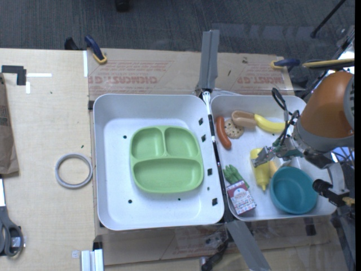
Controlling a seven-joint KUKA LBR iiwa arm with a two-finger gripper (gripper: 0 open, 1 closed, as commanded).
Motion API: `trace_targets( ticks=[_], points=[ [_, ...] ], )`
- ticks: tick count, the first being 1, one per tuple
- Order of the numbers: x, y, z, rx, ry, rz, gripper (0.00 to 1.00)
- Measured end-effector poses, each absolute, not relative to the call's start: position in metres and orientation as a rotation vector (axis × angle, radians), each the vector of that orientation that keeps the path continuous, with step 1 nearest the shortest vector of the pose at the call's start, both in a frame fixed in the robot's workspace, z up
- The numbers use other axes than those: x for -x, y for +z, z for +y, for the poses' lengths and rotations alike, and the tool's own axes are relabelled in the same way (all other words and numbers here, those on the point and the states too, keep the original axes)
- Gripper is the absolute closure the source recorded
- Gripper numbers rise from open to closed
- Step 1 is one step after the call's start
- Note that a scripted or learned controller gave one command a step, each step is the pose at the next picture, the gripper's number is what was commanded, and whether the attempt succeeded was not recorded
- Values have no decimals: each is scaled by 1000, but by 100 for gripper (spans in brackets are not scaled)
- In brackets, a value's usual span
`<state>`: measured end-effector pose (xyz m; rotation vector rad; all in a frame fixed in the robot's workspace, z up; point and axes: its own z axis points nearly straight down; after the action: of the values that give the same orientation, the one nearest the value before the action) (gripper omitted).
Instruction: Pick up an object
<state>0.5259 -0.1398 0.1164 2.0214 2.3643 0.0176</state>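
A: Scanning from the left, what is found on the bench?

B: A grey ring [74,170] is seen lying flat on the bench top, well apart from the bins. In the left bin [107,151] a green divided plate [167,159] is seated, its three compartments facing up.

A: And the right bin?

B: In the right bin [225,101] an orange sausage [223,132] is laid near the left wall, with a cookie [233,129] just beside it and a hot dog bun [243,118] above. A banana [268,123] is placed further right. A green vegetable [232,174] and a red-labelled packet [242,199] are located lower down. A yellow object [262,171] is positioned next to a blue bowl [292,189].

A: What is the gripper's condition?

B: The gripper [266,158] is lowered over the yellow object. Whether its fingers are spread or pressed together cannot be determined.
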Motion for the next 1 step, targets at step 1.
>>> trace_targets(
  ticks=[1],
  points=[
    [-547, 203, -167, -2225, -3, 2217, 0]
  ],
)
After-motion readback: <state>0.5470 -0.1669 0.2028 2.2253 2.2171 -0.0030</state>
